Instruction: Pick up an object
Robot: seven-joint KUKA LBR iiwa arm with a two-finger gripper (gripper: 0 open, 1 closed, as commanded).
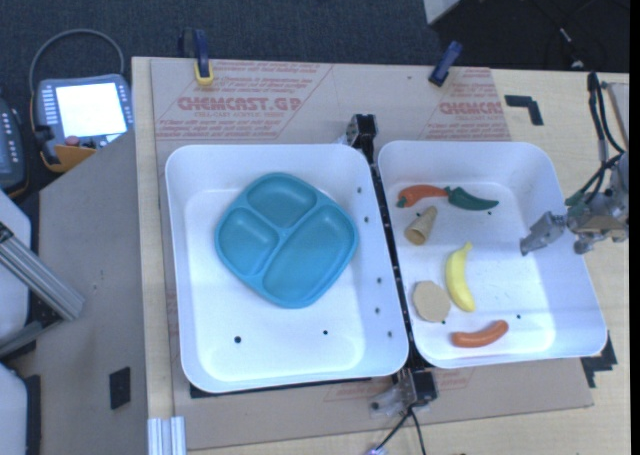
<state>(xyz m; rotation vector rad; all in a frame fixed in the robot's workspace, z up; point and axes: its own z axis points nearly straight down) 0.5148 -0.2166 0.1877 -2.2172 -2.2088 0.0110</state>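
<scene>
The right bin [520,165] holds several toy foods. An orange carrot [420,193] and a green pepper [472,200] lie near its far side. Below them sits a beige cone [421,225]. A yellow banana [459,278] and a tan round piece [432,301] lie in the middle, and an orange sausage [479,334] rests near the front wall. My gripper [540,234] hangs over the right part of this bin, right of the banana and apart from every item. Nothing shows in it.
A blue divided plate [287,239] lies in the left bin [200,333]. Clamps [361,129] stand between the bins at the back. Cables [610,133] hang at the right edge. A tablet [88,109] sits off the bench at the far left.
</scene>
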